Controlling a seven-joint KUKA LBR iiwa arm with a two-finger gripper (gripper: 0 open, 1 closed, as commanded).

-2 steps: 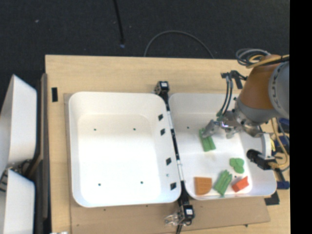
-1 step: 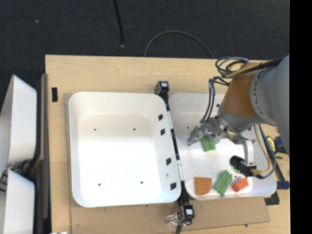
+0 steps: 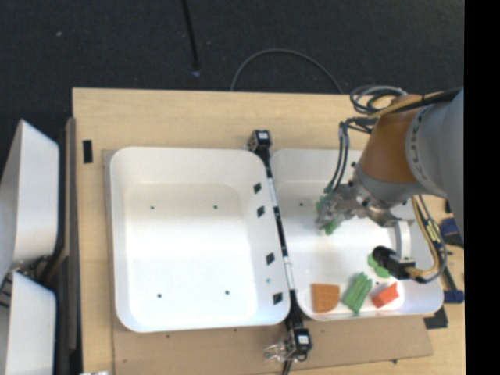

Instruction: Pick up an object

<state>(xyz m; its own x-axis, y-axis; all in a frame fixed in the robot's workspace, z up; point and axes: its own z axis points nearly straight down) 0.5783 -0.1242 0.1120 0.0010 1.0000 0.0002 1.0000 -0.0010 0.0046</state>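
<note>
My gripper [image 3: 328,216] sits low in the right bin [image 3: 301,174]; I cannot tell its state. I should move slowly toward the green block [image 3: 356,293]

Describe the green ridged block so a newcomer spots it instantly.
Look in the right bin, along its near edge, where three small items sit in a row. The green ridged block is the middle one, tilted, between the orange wedge and the red piece; it is the only green one there.
</note>
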